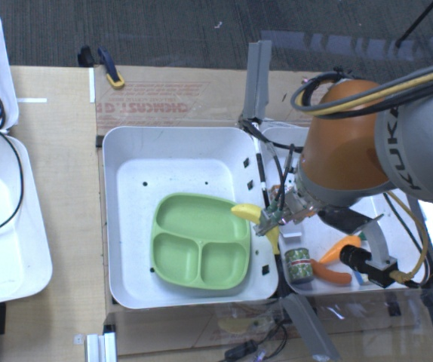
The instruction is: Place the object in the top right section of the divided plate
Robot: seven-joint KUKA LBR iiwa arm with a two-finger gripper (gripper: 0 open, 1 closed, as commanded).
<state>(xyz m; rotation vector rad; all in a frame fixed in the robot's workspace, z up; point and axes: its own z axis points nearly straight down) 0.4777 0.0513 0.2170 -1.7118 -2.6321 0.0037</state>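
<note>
Over the left bin (126, 202) I count one green plate (200, 241) with three sections. One yellow banana (247, 212), small and curved, sits pinched in the gripper (265, 221).

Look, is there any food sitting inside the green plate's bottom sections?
No. Both bottom sections of the green divided plate show bare green; the yellow banana is only at its right rim.

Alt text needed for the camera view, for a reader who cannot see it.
A robot arm's claw holds a yellow banana at the right edge of a green divided plate in a white bin. A carrot lies in the neighbouring bin.
</note>
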